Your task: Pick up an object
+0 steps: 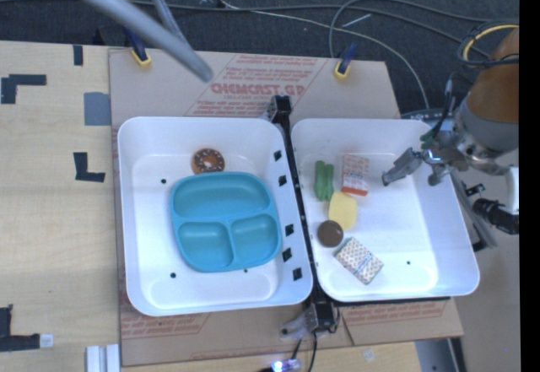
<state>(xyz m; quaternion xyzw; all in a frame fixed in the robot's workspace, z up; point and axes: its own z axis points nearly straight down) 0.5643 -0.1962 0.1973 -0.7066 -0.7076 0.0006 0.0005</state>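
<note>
The right bin (439, 277) holds a green piece (324, 180), a white and red packet (355, 174), a yellow lump (342, 210), a brown round item (329, 234) and a patterned small box (359, 261). My gripper (415, 175) hangs over the bin's upper right part, to the right of the packet and apart from every object. Its two fingers (396, 171) are spread open with nothing between them. The grey arm with its orange band comes in from the right edge.
The left bin (135, 193) carries a blue divided tray (226, 221) and a small chocolate donut (207, 161) behind it. A black divider (291, 193) runs between the bins. Cables lie behind the bins, and a grey pole crosses the upper left.
</note>
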